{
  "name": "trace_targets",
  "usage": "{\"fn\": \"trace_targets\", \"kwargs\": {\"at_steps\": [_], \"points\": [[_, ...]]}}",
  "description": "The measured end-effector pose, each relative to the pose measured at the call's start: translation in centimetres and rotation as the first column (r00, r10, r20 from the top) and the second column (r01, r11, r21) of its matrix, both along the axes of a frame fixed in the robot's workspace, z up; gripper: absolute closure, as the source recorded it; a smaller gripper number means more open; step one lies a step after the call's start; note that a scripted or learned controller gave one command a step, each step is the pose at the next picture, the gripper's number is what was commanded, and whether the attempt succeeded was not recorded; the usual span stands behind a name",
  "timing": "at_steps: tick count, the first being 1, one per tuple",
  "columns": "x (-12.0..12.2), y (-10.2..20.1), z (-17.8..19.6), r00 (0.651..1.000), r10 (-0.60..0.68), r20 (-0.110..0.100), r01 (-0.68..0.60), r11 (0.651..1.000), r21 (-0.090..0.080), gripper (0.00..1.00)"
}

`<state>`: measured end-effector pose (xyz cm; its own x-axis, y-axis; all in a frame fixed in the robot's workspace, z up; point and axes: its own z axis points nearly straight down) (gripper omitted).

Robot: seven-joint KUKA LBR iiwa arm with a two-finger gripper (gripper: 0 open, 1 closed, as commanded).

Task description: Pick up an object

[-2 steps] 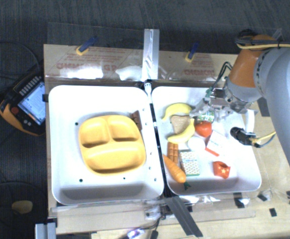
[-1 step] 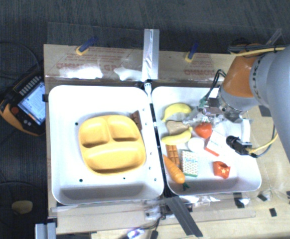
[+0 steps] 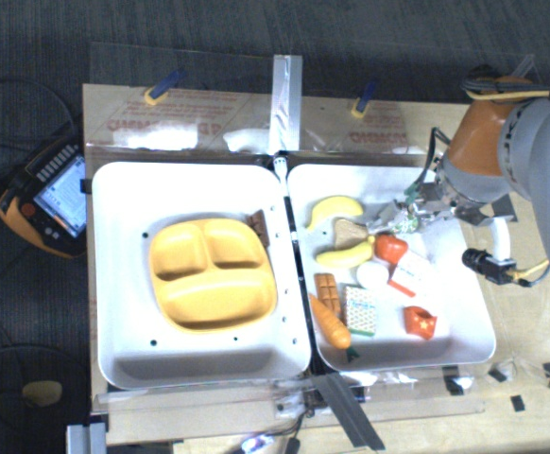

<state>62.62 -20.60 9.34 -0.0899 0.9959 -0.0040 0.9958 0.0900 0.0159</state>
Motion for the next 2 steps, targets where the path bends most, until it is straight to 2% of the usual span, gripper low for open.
{"fn": "trace_targets", "kwargs": {"at_steps": [1, 2], "points": [[0.1, 0.1, 1.1, 1.000, 0.000, 0.004, 0.000, 1.000, 0.002, 1.00], [2.0, 4.5, 11.0, 0.998, -0.059, -0.017, 0.059, 0.998, 0.001, 1.00]]}}
